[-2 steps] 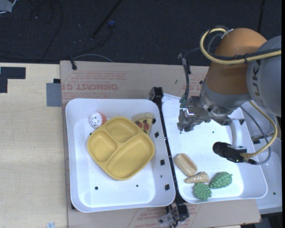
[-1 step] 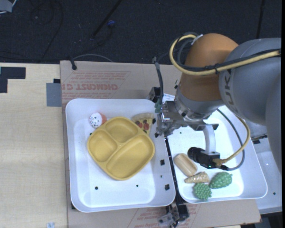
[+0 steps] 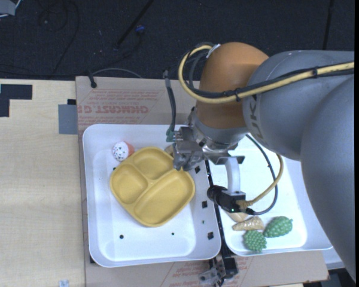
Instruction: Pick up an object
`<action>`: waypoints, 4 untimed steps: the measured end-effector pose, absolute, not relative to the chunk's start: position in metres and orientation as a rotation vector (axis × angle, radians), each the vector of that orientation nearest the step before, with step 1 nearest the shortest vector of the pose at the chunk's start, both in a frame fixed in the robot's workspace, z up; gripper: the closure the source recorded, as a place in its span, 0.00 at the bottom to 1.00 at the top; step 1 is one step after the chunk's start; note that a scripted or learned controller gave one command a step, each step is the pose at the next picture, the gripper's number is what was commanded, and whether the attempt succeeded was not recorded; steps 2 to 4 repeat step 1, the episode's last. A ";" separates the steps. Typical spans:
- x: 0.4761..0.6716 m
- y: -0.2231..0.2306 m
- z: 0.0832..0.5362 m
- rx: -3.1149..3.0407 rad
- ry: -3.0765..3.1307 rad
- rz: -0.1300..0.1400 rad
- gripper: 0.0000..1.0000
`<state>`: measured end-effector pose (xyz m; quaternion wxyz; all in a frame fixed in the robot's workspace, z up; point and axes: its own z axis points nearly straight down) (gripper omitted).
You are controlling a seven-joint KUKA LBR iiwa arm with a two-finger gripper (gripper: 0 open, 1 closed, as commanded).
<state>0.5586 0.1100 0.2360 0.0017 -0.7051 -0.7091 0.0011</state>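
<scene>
1. The arm (image 3: 287,94) is reaching in from the right of the frame, its orange band sitting over the middle, above the wall between the two bins.
2. The gripper (image 3: 182,157) is hanging at the upper right rim of the plate (image 3: 152,187), close to the divider; whether its claw is apart or together, I cannot tell, and nothing is showing between its tips.
3. The plate, yellow with three compartments, is lying flat and tilted in the middle of the left bin (image 3: 107,244), taking up most of the floor.
4. Open white floor is showing along the bottom and lower left of that bin, and a narrow strip at its left wall.
5. A small ball (image 3: 121,151), white with speckles and a reddish side, is sitting at the plate's upper left edge, near the bin's top left corner.
6. In the right bin (image 3: 296,184), two green bumpy pieces (image 3: 268,234) and a tan piece (image 3: 248,223) are crowding the lower edge, beside a black cable.
</scene>
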 end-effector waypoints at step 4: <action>0.558 0.107 0.237 -2.218 -2.221 0.005 0.00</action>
